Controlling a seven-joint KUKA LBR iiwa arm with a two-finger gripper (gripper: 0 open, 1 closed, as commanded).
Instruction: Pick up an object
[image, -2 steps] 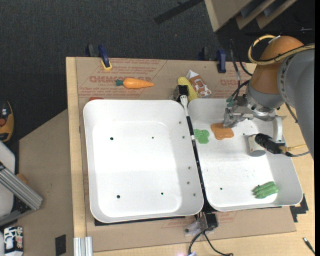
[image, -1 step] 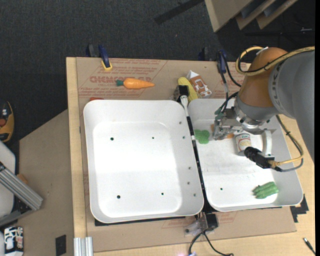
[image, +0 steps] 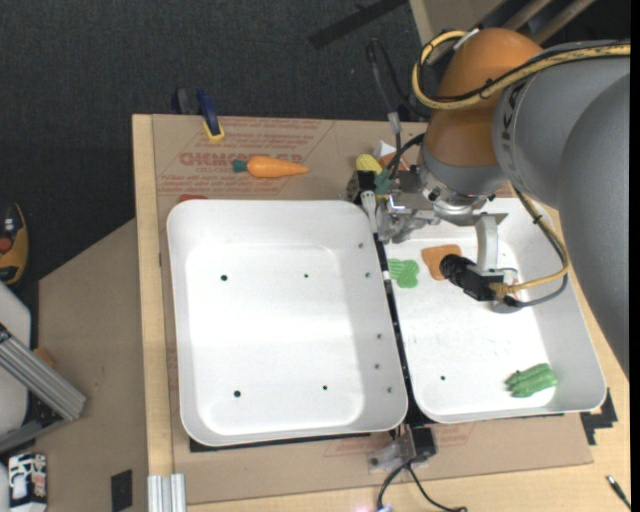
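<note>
My gripper hangs over the far left corner of the right bin, close to the wall between the two bins. Just in front of it a small light green object lies on the bin floor. Beside that, an orange object is partly covered by a black part of the wrist. A darker green ridged object rests near the right bin's front right corner. The grey arm with its orange band covers the bin's far right side.
The left bin stands next to the right one. A toy carrot lies on the cardboard behind the left bin. A small yellow item sits behind the gripper. Cables loop around the wrist.
</note>
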